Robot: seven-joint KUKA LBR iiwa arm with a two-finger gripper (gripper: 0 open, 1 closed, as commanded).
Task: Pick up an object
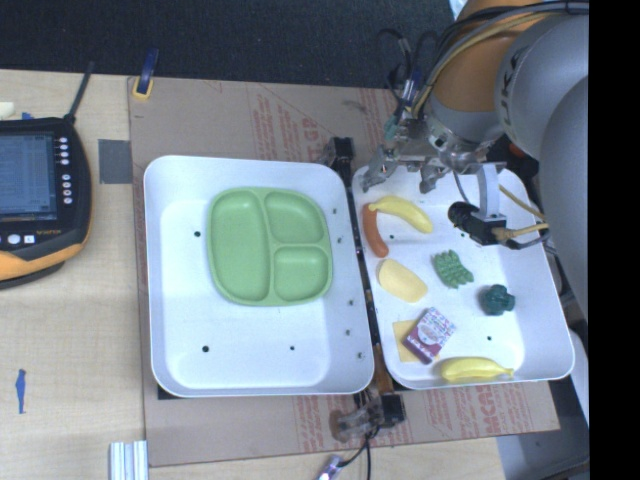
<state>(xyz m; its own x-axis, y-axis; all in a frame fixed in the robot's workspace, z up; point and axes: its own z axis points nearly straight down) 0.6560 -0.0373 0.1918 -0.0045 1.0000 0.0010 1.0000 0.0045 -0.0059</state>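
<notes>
1. I am looking down on the surface (70, 348), which is carrying a sheet of cardboard (250, 118) with two white bins lying side by side on it.
2. The arm (530, 58) is reaching in from the right, its grey body and orange band hanging over the far end of the right bin (550, 318).
3. The left bin (180, 298) is holding a green divided plate (269, 245), which is lying flat toward its far half.
4. A handheld control pad (35, 193) with a screen is resting on the surface at the left edge.
5. The pincer (405, 168) is hovering over the far left corner of the right bin, just above a banana (400, 213); I cannot tell its state.
6. A second banana (475, 369) is lying along the near wall of the right bin.
7. A pale yellow lemon-like piece (401, 280) is sitting beside an orange carrot-like stick (373, 232) near the left wall.
8. A small packet (430, 333) is lying on a yellow slice (403, 333), with a green bumpy piece (452, 268) and a dark teal piece (497, 299) further right.
</notes>
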